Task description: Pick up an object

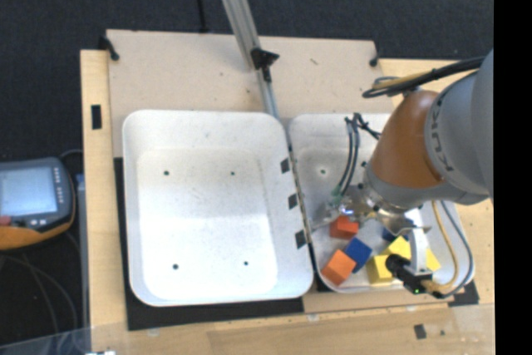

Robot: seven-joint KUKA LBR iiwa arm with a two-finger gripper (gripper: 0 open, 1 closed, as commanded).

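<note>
Two shallow white bins sit side by side on a wooden bench. Left bin holds nothing. Right bin holds the blocks: orange, blue, red-orange, yellow. Arm hangs over them; gripper appears hidden under the wrist, state unreadable. Judged step: approach. Next: settle on one block.

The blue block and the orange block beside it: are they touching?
Touching. The camera view shows the blue block pressed against the orange block, no gap between them.
</note>
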